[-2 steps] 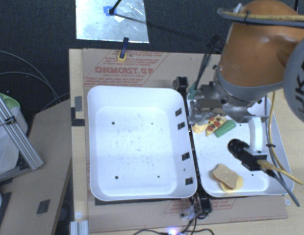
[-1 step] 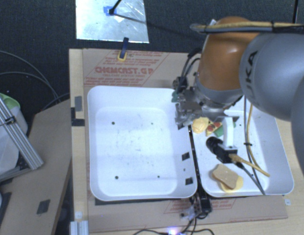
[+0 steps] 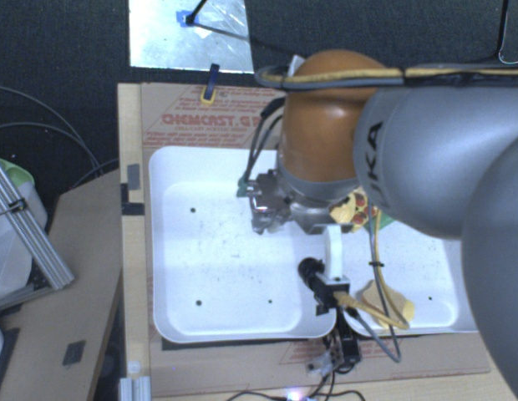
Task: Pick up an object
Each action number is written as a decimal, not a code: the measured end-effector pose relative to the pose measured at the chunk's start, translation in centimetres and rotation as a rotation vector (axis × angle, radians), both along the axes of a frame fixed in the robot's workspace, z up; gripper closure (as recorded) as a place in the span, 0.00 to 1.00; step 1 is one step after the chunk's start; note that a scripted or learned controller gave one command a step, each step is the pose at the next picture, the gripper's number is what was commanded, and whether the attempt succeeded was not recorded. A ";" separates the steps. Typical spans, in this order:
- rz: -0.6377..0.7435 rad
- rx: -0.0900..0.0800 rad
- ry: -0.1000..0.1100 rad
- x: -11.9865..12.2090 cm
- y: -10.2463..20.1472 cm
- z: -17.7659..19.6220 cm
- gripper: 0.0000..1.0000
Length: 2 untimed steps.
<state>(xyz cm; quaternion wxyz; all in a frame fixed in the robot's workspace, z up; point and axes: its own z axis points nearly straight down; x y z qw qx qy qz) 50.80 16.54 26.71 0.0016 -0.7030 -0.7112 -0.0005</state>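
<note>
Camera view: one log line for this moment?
gripper over left bin | grasp unconfirmed | right bin: yellow-red object partly under arm, tan object

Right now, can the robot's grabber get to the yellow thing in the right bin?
Probably yes. The yellow thing lies near the front of the right bin with nothing piled on it. The gripper hangs over the left bin, so it would need to swing across first.

Tan, floppy obj (image 3: 391, 306) lies by front rim of rt bin (image 3: 426, 261); yellow-red obj (image 3: 353, 210) farther back, partly hidden.
</note>
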 end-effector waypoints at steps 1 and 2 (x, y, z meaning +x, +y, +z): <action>-0.005 0.005 -0.020 0.1 0.2 18.6 1.00; -0.001 -0.004 0.005 -2.4 6.7 8.5 1.00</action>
